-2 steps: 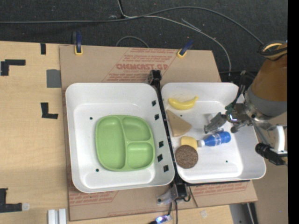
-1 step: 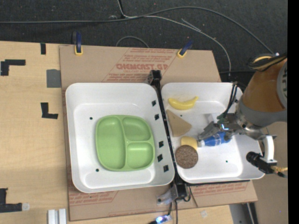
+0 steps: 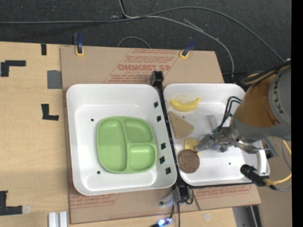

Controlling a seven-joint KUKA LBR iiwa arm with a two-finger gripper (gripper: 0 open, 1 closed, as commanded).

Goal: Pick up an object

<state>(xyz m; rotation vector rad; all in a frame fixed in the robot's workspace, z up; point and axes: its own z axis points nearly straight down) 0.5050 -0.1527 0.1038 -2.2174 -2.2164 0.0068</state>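
— Where are the objects to pick?

— In the right bin (image 3: 215, 176): a banana (image 3: 185, 103) at the far left corner, a tan wedge (image 3: 180, 125) just nearer, a small yellow block (image 3: 191, 144) beside it, and a brown disc (image 3: 188, 161) at the near left. All lie on the bin floor.

— And the pincer (image 3: 204, 144)?

— Low in that bin, tips just right of the yellow block. Apart or together, I cannot tell. Nothing shows between them.

— So progress?

— I judge the reach made, the grasp and lift left. The left bin (image 3: 78, 126) holds a green divided plate (image 3: 126, 144).
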